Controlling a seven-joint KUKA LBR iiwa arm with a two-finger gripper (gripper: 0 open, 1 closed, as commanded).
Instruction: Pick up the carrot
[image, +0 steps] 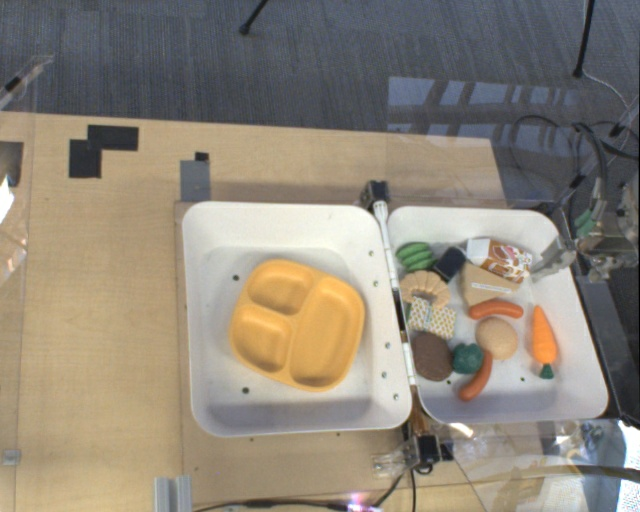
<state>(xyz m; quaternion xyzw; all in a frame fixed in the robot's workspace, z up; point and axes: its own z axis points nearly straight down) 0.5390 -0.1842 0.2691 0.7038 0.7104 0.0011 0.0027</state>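
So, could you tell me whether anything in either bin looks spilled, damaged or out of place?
Nothing stands out. The yellow tray sits flat in the left bin, slightly rotated. The toy foods lie loosely crowded inside the right bin, and the carrot lies apart near its right side.

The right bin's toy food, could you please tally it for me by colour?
Orange or orange-red: 3, the carrot and two sausages
Green: 2, a ridged piece and a dark teal piece
Brown: 1, a round patty
Tan or beige: 3, at
Total: 9, leaving out pieces too mixed to class.
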